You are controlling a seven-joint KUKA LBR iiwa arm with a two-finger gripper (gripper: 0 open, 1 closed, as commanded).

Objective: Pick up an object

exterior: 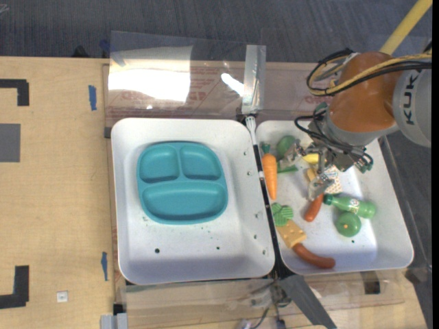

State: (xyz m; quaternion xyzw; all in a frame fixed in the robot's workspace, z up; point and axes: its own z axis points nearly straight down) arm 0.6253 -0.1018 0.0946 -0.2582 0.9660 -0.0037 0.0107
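Plywood bench (48, 204), dark grey floor (171, 5)

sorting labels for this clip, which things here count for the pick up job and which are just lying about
For the job:
gripper, low in the right bin
carrot
green bottle
red sausage
cheese wedge

Lying about:
left bin
teal divided plate
clear plastic sheet
blue tape

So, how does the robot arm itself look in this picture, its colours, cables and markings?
The grey KUKA arm has a rounded, glossy orange band above the wrist, and part of a dark "KU" lettering shows on its grey shell. Thin black and yellow cables loop beside the orange part. Below hangs the dark metallic two-finger gripper, small and angular, with a few wires around it.
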